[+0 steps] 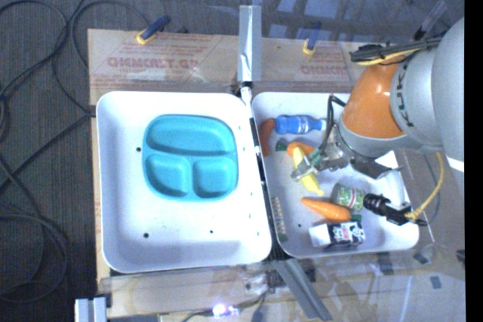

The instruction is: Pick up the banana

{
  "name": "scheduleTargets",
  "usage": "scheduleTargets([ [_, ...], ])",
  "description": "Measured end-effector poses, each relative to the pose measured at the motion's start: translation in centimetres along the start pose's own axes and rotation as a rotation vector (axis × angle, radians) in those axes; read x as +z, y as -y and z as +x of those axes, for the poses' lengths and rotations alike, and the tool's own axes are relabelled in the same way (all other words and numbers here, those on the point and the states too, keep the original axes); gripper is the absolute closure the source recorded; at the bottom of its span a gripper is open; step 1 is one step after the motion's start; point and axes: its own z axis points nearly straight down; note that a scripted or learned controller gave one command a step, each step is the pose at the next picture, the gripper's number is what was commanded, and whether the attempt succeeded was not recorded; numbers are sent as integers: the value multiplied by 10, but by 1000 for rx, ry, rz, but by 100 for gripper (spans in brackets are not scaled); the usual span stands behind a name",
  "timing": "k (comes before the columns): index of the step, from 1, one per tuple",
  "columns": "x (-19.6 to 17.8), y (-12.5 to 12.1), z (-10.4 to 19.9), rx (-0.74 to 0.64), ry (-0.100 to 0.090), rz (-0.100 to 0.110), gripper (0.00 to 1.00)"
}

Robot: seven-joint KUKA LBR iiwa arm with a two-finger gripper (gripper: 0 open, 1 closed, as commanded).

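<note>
The banana (308, 176) is a small yellow piece lying near the middle of the right bin (407, 237), partly covered by the tool above it. My gripper (317, 161) hangs directly over the banana's upper end, low in the bin and touching or almost touching it. The grey arm with its orange band (373, 102) reaches in from the right and hides the bin's upper right part. Whether the banana sits between the jaws is hidden from this angle.
Around the banana lie a blue bottle (299, 124), a short orange piece (296, 148), a carrot (326, 207), a green can (349, 197), a white carton (337, 234) and a red item (266, 133). The left bin (121, 237) holds a blue divided tray (191, 156).
</note>
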Motion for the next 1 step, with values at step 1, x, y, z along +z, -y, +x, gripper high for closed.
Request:
scheduleTargets([
  [1,-110,-68,35,18,-1,14,100],
])
